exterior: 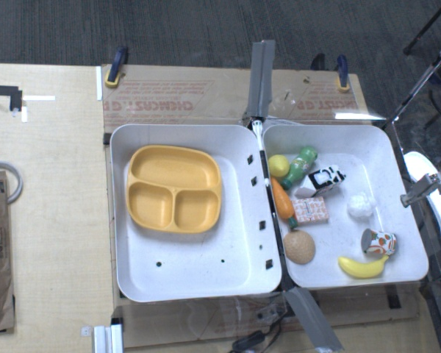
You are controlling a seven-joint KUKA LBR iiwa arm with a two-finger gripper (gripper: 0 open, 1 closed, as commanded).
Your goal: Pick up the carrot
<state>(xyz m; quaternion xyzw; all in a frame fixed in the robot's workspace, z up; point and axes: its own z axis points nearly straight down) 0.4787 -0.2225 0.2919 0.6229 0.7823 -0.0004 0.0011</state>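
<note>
Right now my gripper [425, 187] sits at the far right edge of the right bin [397, 157], only partly in sight — I cannot tell how it is set. The carrot [282, 199] lies in that bin hard against its left wall, running near-to-far, well apart from me. Its far tip touches or almost touches the yellow lemon [278, 166]; a pink patterned box [310, 211] lies just beside its right flank, and a tan round fruit [300, 247] sits just near of its lower end.

To do this well I judge I should cross the bin above the clutter, line up across the carrot's narrow width, and come down at its middle — one side has little room between carrot and wall, the other must slip past the box. A shallow, off-centre bite would likely roll it.

Writing: the cardboard [162, 94] beyond the left bin carries red print, upside down and too blurred to read confidently.
</note>
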